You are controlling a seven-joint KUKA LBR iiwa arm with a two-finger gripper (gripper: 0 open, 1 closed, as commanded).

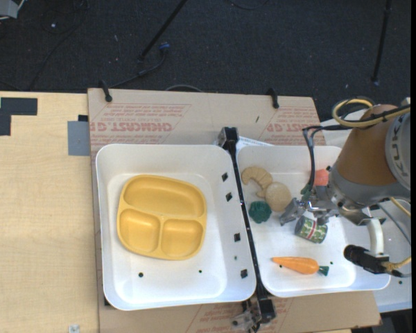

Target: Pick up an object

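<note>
Can (311,229) lies tilted, seemingly under pincer (306,212).

Dark, perhaps carpeted floor (215,40); wooden bench (35,220)

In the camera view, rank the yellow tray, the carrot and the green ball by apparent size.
1. Yellow tray, by far the largest.
2. Carrot.
3. Green ball, shorter than the carrot but rounder; those two are fairly close.

Single fixed cam mounted above the bench (35,207), looking down at a slant, far enough back to frame both white bins: left bin (125,159) and right bin (291,159) side by side. Dark floor runs across the top; arm (367,158) enters from frame right.
</note>
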